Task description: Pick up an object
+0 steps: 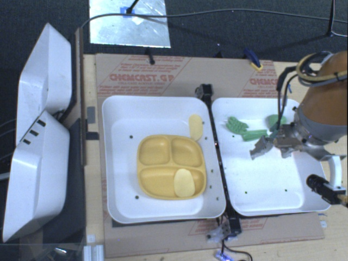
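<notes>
The green toy pieces lie in the right bin, just left of and above the claw, whose grip state I cannot tell. Far left sits a yellow divided plate holding a pale oval piece.

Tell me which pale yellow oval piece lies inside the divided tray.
The lower oval piece, in the yellow tray's bottom compartment; the other oval lies outside, on the left bin's floor.
</notes>
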You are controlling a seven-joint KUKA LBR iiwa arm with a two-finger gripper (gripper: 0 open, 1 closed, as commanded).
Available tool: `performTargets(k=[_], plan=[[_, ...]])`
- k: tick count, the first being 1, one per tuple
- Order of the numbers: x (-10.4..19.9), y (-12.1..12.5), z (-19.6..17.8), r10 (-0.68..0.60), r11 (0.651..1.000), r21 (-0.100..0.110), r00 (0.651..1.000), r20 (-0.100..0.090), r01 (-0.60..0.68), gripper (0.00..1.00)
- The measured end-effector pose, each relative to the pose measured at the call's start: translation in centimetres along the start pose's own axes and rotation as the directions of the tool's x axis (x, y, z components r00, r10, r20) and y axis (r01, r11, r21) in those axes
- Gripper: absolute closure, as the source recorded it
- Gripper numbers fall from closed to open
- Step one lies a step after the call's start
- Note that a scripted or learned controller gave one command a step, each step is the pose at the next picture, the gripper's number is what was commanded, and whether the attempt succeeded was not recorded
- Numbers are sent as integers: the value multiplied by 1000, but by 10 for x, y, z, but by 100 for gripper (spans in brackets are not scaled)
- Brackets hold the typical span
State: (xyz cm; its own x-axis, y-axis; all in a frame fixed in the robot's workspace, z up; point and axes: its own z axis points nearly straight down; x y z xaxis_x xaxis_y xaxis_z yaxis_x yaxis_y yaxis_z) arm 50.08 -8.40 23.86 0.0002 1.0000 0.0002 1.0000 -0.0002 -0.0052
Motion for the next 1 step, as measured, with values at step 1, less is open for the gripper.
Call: performTargets(k=[1], plan=[[0,1,-3,0,1000,-6,1000,0,0,0]])
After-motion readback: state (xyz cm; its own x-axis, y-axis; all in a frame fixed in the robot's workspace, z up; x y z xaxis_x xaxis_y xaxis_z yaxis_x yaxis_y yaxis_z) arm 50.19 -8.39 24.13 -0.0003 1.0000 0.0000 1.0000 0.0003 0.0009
